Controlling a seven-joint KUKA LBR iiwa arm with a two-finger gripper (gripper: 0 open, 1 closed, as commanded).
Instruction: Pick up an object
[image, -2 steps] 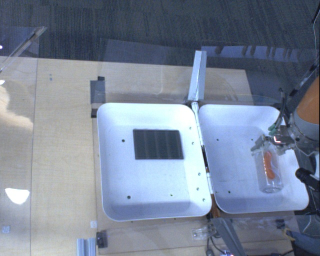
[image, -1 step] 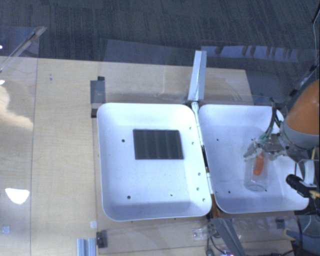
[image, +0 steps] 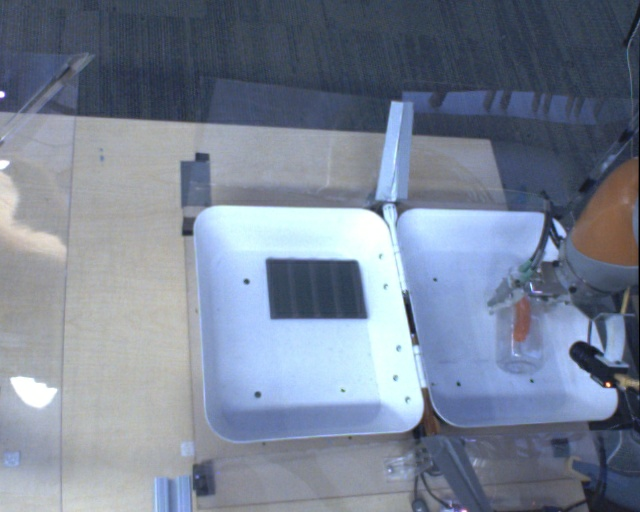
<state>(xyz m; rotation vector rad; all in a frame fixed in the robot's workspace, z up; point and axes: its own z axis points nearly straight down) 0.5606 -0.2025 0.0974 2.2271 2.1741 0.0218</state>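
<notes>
At the left of the frame the wooden bench (image: 120, 300) lies bare under a sheet of clear glazing that throws pale reflections.

Moving right, the left bin (image: 225, 400) takes up the middle of the picture. A dark ribbed rectangular mat (image: 316, 289) lies flat on its floor, slightly up and left of centre, well apart from every wall. Flat and thin as it is, it would likely be hard for two fingers to get under.

A narrow grey divider post (image: 394, 150) rises from the top of the seam where the two bins meet, probably to keep them side by side.

The right bin (image: 450, 300) sits in the right part of the frame. Toward its right side lies a clear plastic object with an orange piece inside (image: 522, 335), its long side running roughly up and down in the picture. This looks like the thing to be picked up.

The arm comes in from the right edge, orange band uppermost. The gripper (image: 520, 290) hangs directly over the upper end of the clear object, seemingly lined up for a top-down grasp. Whether the gripper is open, closed or gripping the object I cannot tell. The object appears to rest on the bin floor, so I judge it not yet lifted.
</notes>
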